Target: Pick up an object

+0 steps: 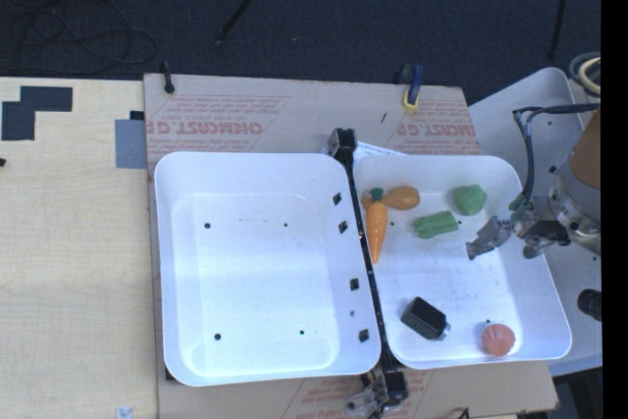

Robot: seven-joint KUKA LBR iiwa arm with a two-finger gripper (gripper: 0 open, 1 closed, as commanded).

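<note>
Your end effector [508, 240] hangs over the right bin's [535, 329] right edge with nothing between its spread fingers, while the carrot [375, 229], green pieces, black block [425, 318] and red ball [497, 340] lie inside.

The gripper [510, 238] hovers at the right bin's [549, 294] right edge, fingers spread with nothing between them, beside a carrot [375, 229], orange piece [401, 198], two green pieces [469, 199], black block [425, 318] and red ball [497, 340].

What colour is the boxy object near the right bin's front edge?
Black; the box shows clearly in the camera view.
</note>
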